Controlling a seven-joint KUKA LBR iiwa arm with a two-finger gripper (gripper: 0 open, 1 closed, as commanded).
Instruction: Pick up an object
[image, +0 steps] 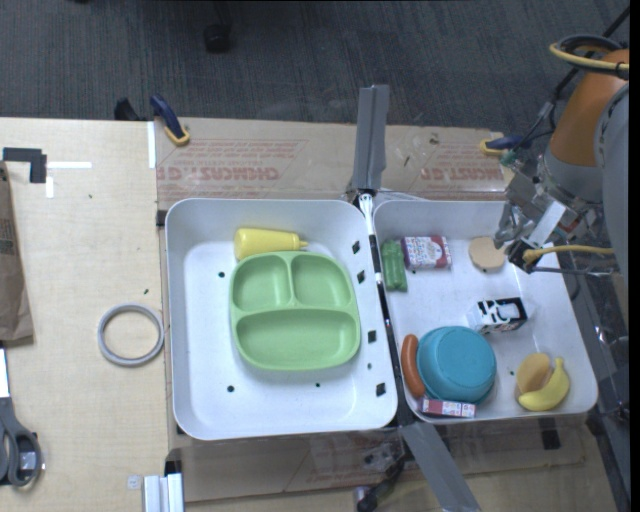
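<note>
Gripper (522, 238) hangs over the upper right corner of the right bin (580, 330), and whether it is wide or narrow is impossible to tell from up here. Just beside it lies a tan round disc (488, 254), touching nothing else. Left of that sits a pink packet (426, 251), with a green bar (393, 267) along the bin's left wall. Lower down, a black-and-white box (500, 314) sits above a blue bowl (457, 364), which crowds a red sausage (410, 363) and a small red carton (447, 407). A banana (544, 383) rests in the lower right corner. Over in the left bin (190, 340), a green divided plate (295, 310) lies with a yellow corn cob (267, 241) at its top edge.
</note>
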